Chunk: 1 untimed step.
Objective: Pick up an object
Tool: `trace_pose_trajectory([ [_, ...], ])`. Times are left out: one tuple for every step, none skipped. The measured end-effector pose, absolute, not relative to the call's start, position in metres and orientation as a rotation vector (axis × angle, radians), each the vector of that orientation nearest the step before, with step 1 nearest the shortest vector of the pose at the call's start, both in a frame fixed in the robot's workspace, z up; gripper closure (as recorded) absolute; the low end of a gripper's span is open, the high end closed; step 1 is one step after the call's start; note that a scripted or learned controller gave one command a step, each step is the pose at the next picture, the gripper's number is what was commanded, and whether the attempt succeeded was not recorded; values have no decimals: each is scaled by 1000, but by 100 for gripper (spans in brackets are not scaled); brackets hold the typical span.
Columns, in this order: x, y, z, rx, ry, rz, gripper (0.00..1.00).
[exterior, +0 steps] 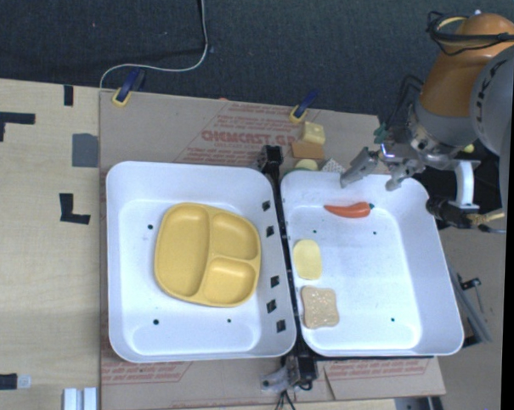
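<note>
The right bin (pixel 424 275) holds three things: an orange-red chili-shaped piece (pixel 348 210) near its far wall, a pale yellow oval piece (pixel 307 260) at its left side, and a tan bread-like square (pixel 320 307) just below that. My gripper (pixel 377 172) hovers over the bin's far rim, up and to the right of the chili piece. Its two grey fingers are spread apart with nothing between them.
A yellow divided plate (pixel 207 254) lies in the left bin (pixel 128 237). Behind the bins, on the cardboard, sit a tan block (pixel 309 148) with a small yellow cube (pixel 314 131) and a pale round piece (pixel 305 165). Clamps and a cable lie at the back.
</note>
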<state>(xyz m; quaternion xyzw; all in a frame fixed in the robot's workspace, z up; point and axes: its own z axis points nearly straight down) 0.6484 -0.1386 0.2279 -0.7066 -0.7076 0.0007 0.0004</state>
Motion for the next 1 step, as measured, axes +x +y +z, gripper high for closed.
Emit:
trace_pose_trajectory([
  [623,-135,79,-2222,-2223,2,0],
])
